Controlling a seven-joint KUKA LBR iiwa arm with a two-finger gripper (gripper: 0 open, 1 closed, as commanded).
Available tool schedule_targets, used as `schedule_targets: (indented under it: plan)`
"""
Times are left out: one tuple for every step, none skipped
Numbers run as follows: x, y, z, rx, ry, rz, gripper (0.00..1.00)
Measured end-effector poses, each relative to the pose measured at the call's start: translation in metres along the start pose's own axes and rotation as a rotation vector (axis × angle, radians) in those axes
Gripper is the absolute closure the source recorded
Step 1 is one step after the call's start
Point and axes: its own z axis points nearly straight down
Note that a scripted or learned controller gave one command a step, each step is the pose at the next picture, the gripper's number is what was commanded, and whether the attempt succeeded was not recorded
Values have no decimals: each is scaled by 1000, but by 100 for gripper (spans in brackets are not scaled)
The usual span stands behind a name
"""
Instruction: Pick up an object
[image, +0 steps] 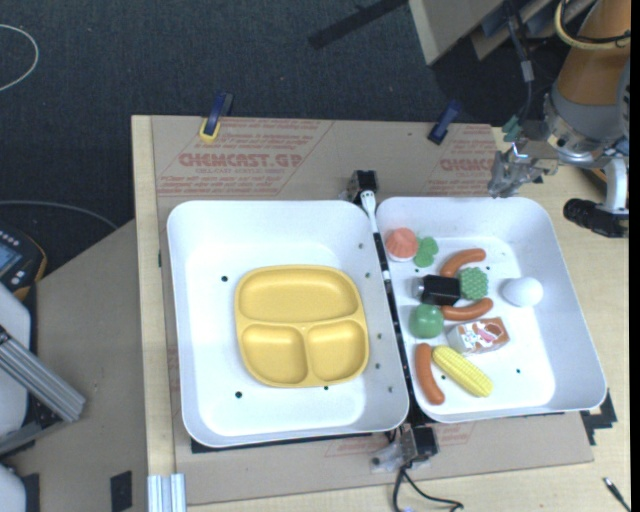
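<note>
Gripper (510, 172) hangs over the far rim of the right bin (570, 330); finger state cannot be told from this angle, nothing visibly held. Right bin contents: corn cob (462, 371), three sausages, white egg (521, 292), green pepper (426, 321), black block (439, 290), a tomato. Left bin (200, 300) holds a yellow divided tray (300, 325), lying flat.

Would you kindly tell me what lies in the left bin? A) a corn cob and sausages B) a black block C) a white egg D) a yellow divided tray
D: the yellow divided tray sits alone in the left bin, while the food toys lie in the right bin.
</note>
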Motion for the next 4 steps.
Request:
schedule_targets:
  plan:
    - [0, 1, -17, 2, 1, 0, 100]
    - [42, -21, -26, 10, 4, -2, 100]
    - [81, -56, -17, 13, 5, -1, 100]
    - [89, -52, -8, 11, 4, 0, 100]
